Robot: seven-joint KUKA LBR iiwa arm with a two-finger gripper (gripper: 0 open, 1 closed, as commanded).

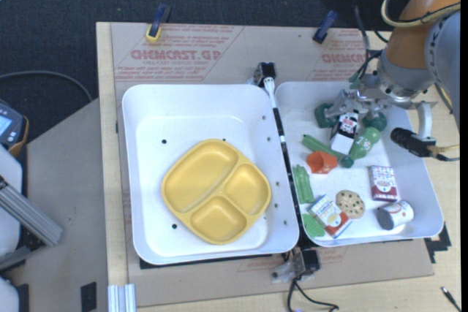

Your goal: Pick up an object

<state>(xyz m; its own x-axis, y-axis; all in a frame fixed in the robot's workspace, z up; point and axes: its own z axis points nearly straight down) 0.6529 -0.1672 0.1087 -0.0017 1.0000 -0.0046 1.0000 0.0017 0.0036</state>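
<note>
The right white bin (431,212) holds a scatter of small toys. A black-and-white carton (344,134) and a green bottle (363,145) lie near its far edge. A round chocolate-chip cookie (350,204), a red packet (382,183) and a white cup (395,215) on its side lie toward the near edge.

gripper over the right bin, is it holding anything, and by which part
Cannot be told. The gripper is low among the toys in the right bin, over a small black and white item, but no grasp is visible.

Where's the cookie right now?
The cookie lies in the right bin, toward its front edge, between the small carton and the red packet.
</note>
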